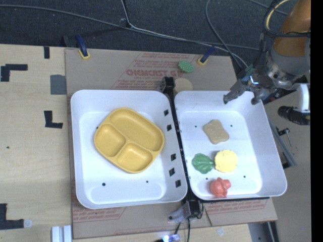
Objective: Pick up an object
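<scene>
The right bin (252,116) holds several small pieces: a tan bread-shaped piece (216,131), a green leafy piece (202,163), a yellow round piece (226,161) and a red piece (220,186). My gripper (244,92) hangs over the bin's far right corner, above and to the right of the tan piece. Its two dark fingers are spread apart with nothing between them.
The left bin (86,135) holds a yellow divided plate (129,139). A small green piece (185,66) lies on the cardboard behind the bins. Cables run across the dark cloth at the back. Clips mark the seam between the bins.
</scene>
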Available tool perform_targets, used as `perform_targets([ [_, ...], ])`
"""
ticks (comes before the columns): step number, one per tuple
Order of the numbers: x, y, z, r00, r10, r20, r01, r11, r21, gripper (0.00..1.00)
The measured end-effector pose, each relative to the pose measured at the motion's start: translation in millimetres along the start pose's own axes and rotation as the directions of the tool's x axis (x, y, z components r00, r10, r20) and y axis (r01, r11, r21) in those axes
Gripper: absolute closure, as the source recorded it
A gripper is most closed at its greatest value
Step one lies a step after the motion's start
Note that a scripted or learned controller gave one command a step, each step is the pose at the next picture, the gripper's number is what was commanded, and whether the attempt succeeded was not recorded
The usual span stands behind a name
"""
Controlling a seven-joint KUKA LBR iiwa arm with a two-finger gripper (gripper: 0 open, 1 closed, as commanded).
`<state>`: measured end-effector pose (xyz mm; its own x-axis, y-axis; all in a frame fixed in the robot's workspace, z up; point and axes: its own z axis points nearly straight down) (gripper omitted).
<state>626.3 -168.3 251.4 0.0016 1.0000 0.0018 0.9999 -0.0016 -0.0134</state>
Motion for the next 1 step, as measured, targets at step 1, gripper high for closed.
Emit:
perform_targets([
  [1,0.4,2.2,-7.5,1.000,-0.003,0.002,0.003,1.000,-0.012,0.00],
])
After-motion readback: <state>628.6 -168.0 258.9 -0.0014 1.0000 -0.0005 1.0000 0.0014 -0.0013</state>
